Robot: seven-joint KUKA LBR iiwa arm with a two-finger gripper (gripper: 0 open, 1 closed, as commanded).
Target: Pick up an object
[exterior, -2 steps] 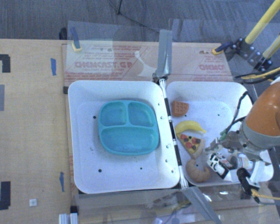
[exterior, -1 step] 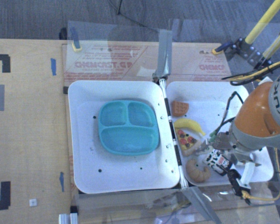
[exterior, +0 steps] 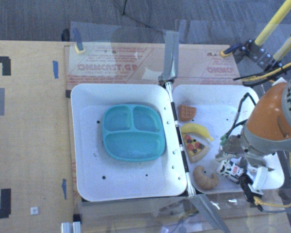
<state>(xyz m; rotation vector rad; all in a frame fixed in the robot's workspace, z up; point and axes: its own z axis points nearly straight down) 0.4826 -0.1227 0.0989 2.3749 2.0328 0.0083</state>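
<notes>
In the right bin (exterior: 218, 95) lie a small orange-brown waffle piece (exterior: 187, 112), a yellow banana (exterior: 197, 130), a toy pizza slice (exterior: 195, 146) and a brown croissant-shaped piece (exterior: 205, 177). My gripper (exterior: 231, 166) hangs low over the bin's front right part, just right of the croissant and the pizza slice. The wrist and its cables cover the fingers from above, and I see nothing between them.
The left bin (exterior: 82, 144) holds a teal divided plate (exterior: 134, 132). A metal divider (exterior: 177, 140) separates the two bins. Yellow poles and black cables (exterior: 266, 33) stand at the back right. Plywood bench (exterior: 24, 130) lies to the left.
</notes>
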